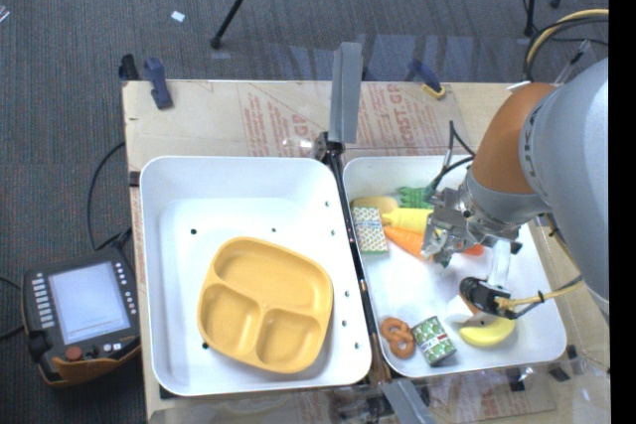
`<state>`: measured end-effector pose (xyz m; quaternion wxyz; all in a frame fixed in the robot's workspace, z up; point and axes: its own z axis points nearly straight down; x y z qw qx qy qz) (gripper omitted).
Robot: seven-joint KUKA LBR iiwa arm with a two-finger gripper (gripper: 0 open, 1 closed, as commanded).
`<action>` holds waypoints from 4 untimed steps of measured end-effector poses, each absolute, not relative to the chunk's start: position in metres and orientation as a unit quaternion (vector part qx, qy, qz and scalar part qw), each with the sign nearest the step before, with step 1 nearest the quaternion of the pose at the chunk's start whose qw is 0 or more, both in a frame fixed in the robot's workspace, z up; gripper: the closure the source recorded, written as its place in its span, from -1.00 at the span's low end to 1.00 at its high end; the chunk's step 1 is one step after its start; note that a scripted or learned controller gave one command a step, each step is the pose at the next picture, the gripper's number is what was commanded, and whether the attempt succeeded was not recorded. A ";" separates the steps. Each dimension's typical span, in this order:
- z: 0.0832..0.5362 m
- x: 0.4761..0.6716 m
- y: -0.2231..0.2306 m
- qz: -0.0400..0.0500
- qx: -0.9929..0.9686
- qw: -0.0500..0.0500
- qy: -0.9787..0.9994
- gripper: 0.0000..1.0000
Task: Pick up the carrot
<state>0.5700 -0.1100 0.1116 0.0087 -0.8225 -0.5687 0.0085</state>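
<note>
Carrot (405, 240): orange, lying in the right bin's upper part, just beside the pincer, not visibly gripped.
Table (238, 119): plywood top carrying both bins side by side.
Left bin (179, 204): holds a yellow divided tray (265, 303).
Right bin (542, 333): crowded with toys, so the carrot is hemmed in.
Arm (556, 154): reaches in from the right, bent low over the carrot's end.
Pincer (444, 238): open or closed, cannot tell.
Banana (486, 332): near the front rim, well apart from the carrot.

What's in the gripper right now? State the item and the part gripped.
It cannot be told. The gripper is down at the carrot in the right bin, but the wrist hides the contact, so no hold shows.
</note>
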 end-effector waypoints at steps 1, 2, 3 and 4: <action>0.111 0.570 -0.109 0.009 -0.822 0.009 -0.569 -1.00; 0.085 0.546 -0.082 0.003 -0.846 0.004 -0.533 -1.00; 0.094 0.546 -0.082 0.004 -0.845 0.005 -0.534 1.00; 0.189 0.543 -0.003 -0.001 -0.933 0.002 -0.361 1.00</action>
